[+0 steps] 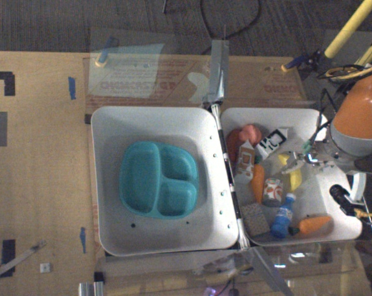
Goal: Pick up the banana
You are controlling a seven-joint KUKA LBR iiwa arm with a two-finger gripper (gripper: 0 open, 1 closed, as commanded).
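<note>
Dark carpet lies beyond the far edge of a tan bench (38, 165), and a black cable loop (230, 5) rests on it. Two white bins sit side by side on the bench. The left bin (106, 134) holds a teal divided plate (159, 179) near its middle. The right bin (343, 227) is crowded: a red-pink toy (244, 135) sits near its far left corner, with a small brown carton (246, 158) just in front of it and a black-and-white box (271, 142) beside that. An orange carrot (258, 182) lies along the left side, a round red-and-white item (272, 191) just beside it, and a grey sponge (255, 217) near the front left corner. A blue bottle (282, 217) and a second carrot (313, 224) lie by the front edge. The banana (293, 176) lies near the bin's middle, yellow, partly under the tool. The arm (357, 119) reaches in over the right edge, and the gripper (303, 158) sits low just over the banana's far end. Whether its fingers are apart or together cannot be told, nor whether they touch the fruit.
</note>
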